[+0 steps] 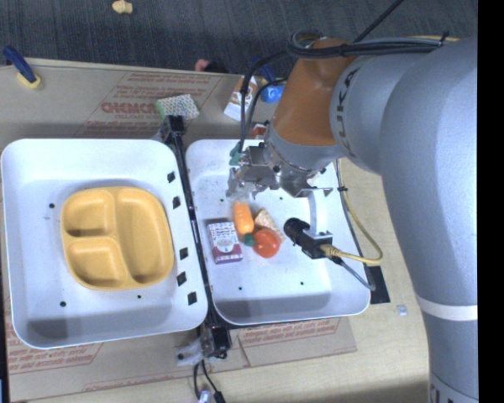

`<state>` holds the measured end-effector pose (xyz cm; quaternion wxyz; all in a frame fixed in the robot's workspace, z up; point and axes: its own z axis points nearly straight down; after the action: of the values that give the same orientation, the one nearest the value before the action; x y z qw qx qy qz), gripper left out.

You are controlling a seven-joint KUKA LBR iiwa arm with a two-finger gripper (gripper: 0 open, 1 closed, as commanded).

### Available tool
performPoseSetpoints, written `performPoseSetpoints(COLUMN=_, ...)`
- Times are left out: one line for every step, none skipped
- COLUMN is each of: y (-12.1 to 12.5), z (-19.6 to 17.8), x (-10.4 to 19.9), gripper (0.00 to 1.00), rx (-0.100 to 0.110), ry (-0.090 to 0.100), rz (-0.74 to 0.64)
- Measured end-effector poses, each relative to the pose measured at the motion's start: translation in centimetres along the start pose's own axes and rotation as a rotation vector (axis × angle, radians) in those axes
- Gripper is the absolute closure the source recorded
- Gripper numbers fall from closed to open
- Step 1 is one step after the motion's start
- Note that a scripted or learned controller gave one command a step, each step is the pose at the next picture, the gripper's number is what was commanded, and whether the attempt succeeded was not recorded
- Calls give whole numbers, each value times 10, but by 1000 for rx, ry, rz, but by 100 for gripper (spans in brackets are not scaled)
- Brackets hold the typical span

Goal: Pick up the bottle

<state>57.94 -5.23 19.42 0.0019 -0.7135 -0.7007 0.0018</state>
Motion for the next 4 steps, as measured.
performPoseSetpoints(y=-47, z=1, x=55, gripper=100, rx=1, ry=0, rz=145)
performPoseSetpoints(y=-95, z=-78, x=61, gripper=100, rx=-1, ry=0, rz=152)
performPoseSetpoints(y=-104, z=-31, x=45, gripper=100, rx=0, ry=0, rz=289)
performPoseSetpoints(y=-105, z=4, x=51, gripper=100, rx=2, ry=1, rz=46)
